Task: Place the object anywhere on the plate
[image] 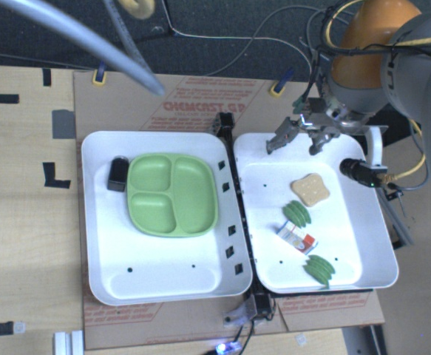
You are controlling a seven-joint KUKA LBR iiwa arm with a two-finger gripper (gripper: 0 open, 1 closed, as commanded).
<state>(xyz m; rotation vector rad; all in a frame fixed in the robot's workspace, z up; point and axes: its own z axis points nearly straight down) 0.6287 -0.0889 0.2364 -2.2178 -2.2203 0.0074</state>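
While the gripper hovers with jaws released at the right bin's far edge, we note nothing between them. Toast lies nearer the bin's middle, apart from the jaws.

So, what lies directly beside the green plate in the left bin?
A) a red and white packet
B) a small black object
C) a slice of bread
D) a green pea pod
B: a small black object lies at the left edge of the green plate, while the other items are in the right bin.
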